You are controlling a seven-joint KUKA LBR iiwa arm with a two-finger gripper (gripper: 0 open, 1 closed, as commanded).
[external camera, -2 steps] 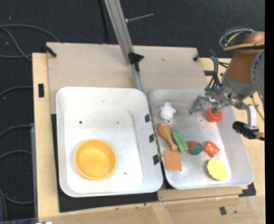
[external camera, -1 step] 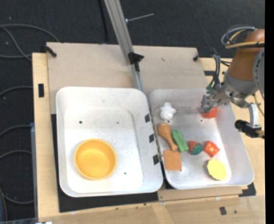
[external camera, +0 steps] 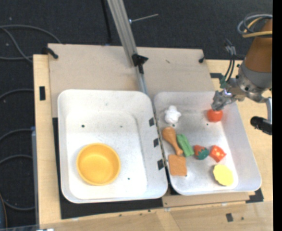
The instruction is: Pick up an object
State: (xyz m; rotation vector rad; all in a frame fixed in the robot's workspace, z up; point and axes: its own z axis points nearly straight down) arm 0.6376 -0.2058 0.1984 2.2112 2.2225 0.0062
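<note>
The hand (external camera: 221, 100) hangs at the right bin's (external camera: 244, 143) upper right edge. A red tomato (external camera: 214, 115) lies just below it, touching or nearly so. Whether the hand grips it, I cannot tell.

Even, diffuse overhead light, moderately bright. White bins (external camera: 131, 105) run close to clipping, so their rims and inner contours wash out. Dark floor (external camera: 16, 23) at top and left is underexposed; cables barely separate from it. Shadows are soft and short, tucked under the yellow bowl (external camera: 98, 164) and small toys. No hard glare spots. Overall low resolution, slightly soft, with visible grain. No obvious edge distortion.
</note>
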